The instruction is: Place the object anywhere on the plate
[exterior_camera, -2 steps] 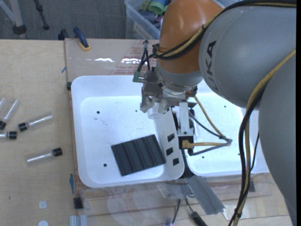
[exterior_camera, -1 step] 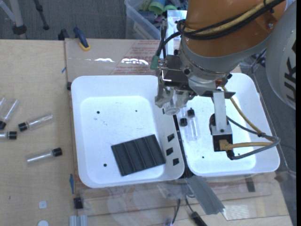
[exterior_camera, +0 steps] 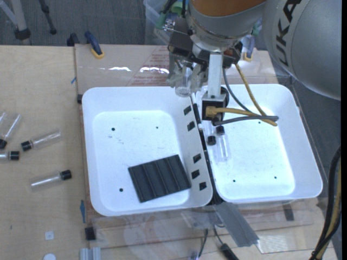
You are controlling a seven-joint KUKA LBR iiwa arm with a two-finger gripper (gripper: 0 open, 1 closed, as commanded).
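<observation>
A dark grey ribbed plate [exterior_camera: 160, 177] lies flat in the left bin [exterior_camera: 103, 145], near its front right corner. A small clear vial with a black cap [exterior_camera: 220, 147] lies in the right bin [exterior_camera: 282, 167], close to the divider between the bins. My gripper [exterior_camera: 186, 83] hangs under the orange-banded wrist at the far edge of the bins, above the divider. It is well behind the vial and farther still from the plate. Nothing shows between its fingers.
Several loose capped vials [exterior_camera: 49, 177] lie on the wooden bench left of the bins. Yellow and black cables [exterior_camera: 246, 112] trail from the wrist across the right bin's back. A blue clamp [exterior_camera: 95, 46] and a clear plastic tub [exterior_camera: 162, 7] sit behind the bins.
</observation>
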